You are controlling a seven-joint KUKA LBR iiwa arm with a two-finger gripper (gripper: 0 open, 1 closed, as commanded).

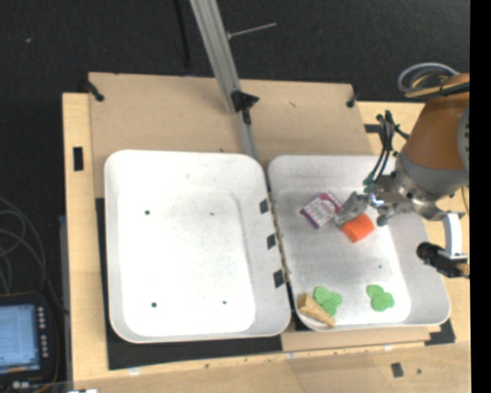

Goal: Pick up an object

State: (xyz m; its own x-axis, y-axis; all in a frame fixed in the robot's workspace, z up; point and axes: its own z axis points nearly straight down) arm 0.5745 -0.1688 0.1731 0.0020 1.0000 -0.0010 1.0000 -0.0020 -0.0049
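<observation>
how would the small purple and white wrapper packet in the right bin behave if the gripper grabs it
The crinkled purple and white wrapper packet looks thin and floppy, so it may fold between fingers. It probably weighs little and would slide on the smooth white right bin if nudged. It seems unlikely to roll.

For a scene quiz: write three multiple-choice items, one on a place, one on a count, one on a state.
1. Which bin holds the orange object?
A. left bin
B. right bin
C. neither

2. How many green objects lie in that bin?
A. one
B. two
C. four

3. Where is the gripper now?
A. over the left bin
B. outside both bins
C. beside the orange object

Answers: 1 B, it lies in the bin nearer the arm. 2 B, one green piece and another sit near the front edge. 3 C, it hangs right by the orange object.
</observation>
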